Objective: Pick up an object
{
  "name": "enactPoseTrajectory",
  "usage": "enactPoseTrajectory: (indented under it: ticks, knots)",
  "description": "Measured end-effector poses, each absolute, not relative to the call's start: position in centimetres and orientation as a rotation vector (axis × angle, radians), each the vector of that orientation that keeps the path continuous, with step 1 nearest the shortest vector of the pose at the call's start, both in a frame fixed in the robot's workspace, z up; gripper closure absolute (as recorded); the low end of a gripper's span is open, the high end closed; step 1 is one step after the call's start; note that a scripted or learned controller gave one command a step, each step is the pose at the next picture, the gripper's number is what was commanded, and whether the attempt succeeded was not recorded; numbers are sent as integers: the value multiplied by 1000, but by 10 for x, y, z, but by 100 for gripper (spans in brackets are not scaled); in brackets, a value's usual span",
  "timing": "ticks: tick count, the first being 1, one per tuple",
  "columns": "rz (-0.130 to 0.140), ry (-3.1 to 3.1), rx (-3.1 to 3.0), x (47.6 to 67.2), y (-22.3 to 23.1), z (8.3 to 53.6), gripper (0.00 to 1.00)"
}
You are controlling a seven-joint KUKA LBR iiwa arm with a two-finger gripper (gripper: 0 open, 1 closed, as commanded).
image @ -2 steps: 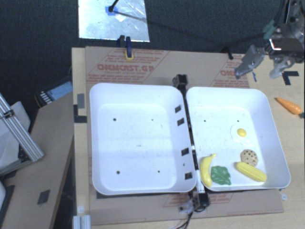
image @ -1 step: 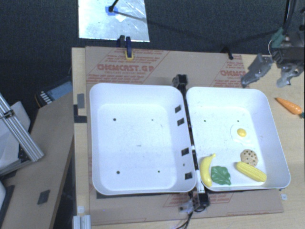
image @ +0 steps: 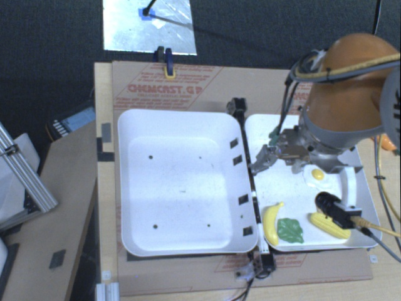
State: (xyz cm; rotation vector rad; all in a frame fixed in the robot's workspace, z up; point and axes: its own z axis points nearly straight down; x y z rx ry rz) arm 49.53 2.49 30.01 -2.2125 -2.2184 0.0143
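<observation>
Cardboard sheet (image: 169, 83) under the bins reads "CHEMCAST G P" in red — gripper (image: 262, 160) hangs over the right bin (image: 263, 127), can't tell its state.

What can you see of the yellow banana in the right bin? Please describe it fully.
The banana is a small, smooth, plastic-looking toy, plain yellow and curved. It lies flat near the front left corner of the right bin, close to the divider between the bins. Its right side meets the green leafy piece. The gripper is apart from it, farther back.
</observation>
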Motion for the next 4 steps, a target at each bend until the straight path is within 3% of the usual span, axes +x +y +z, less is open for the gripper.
enactPoseTrajectory:
  ticks: [1,2,3,4]
  knots:
    - [-31,-2242,-2216,488,98,494,0]
    - [-11,-2224,-2225,487,80,538,0]
    - [-9,-2230,-2217,487,81,547,100]
    - [-3,-2236,-2204,485,182,534,100]
